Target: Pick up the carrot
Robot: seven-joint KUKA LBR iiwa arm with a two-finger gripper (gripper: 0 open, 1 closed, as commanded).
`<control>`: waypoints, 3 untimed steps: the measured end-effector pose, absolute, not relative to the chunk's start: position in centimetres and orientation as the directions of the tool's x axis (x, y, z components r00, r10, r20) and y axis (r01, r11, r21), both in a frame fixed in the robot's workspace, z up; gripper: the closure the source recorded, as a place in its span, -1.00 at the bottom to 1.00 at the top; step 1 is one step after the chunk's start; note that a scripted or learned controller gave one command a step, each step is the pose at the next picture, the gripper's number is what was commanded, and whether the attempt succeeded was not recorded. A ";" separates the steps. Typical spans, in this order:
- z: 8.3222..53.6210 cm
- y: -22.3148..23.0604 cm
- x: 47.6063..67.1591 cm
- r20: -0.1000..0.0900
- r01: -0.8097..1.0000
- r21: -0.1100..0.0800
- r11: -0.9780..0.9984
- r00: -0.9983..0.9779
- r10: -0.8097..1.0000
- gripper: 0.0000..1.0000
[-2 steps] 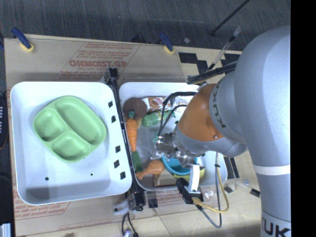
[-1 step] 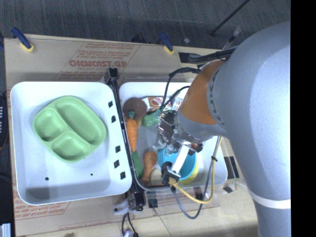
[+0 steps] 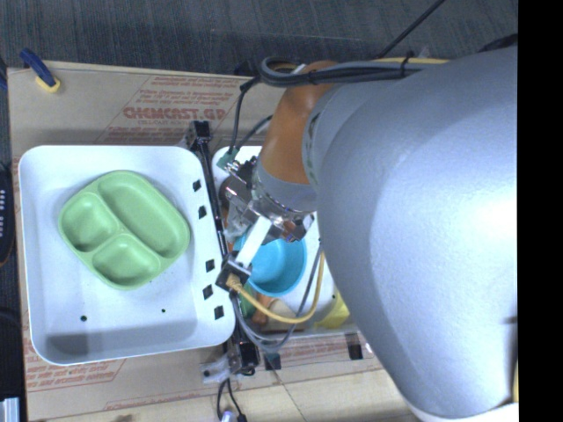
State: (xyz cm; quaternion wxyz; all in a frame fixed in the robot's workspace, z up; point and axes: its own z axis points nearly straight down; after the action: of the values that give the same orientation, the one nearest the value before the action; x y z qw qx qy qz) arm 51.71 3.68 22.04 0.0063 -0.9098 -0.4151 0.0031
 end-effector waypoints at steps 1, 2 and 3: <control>24.7 2.0 53.8 -0.008 0.656 -0.011 -0.754 0.754 0.656 1.00; 25.4 2.8 52.2 -0.011 0.407 -0.007 -0.913 0.913 0.407 1.00; 26.5 9.6 50.6 -0.007 0.376 -0.008 -0.926 0.926 0.376 1.00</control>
State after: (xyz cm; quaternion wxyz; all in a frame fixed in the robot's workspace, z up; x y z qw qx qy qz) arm 50.56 9.62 26.46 0.0033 -0.9814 -0.1918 0.0043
